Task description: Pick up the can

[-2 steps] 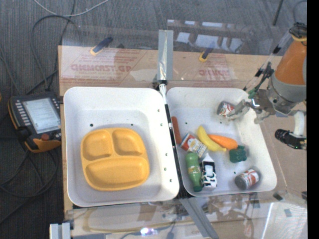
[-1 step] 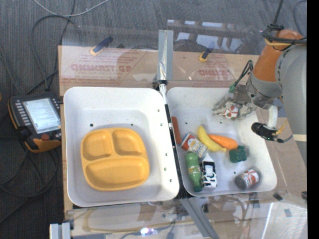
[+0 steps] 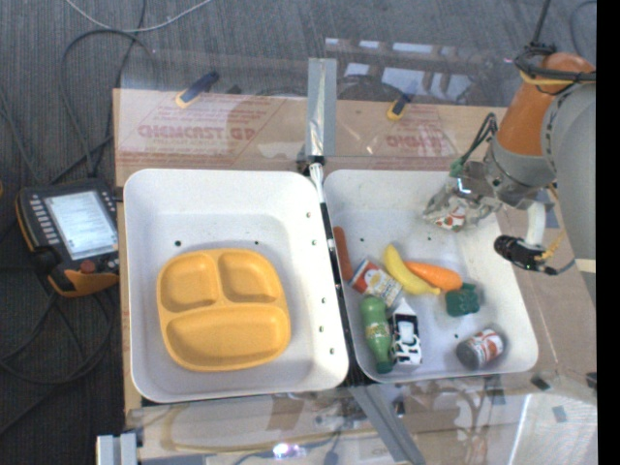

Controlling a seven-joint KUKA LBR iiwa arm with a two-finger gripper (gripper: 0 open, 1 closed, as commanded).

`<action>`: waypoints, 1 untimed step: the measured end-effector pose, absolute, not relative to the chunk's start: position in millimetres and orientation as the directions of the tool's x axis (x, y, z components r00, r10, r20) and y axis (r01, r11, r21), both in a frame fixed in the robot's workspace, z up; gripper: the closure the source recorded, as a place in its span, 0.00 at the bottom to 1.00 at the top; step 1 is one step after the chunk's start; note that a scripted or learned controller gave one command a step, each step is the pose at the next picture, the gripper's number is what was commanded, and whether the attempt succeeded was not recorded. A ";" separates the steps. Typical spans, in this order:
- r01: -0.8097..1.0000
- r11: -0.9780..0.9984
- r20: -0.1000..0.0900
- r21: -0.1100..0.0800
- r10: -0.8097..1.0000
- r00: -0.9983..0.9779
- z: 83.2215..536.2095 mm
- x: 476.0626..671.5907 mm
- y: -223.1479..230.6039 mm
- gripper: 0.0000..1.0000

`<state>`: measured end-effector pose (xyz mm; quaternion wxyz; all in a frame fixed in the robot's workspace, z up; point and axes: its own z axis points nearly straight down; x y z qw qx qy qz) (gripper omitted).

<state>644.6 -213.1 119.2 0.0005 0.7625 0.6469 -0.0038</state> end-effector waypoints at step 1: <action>0.970 -0.241 -0.002 -0.001 0.970 0.241 199.0 657.9 -149.3 1.00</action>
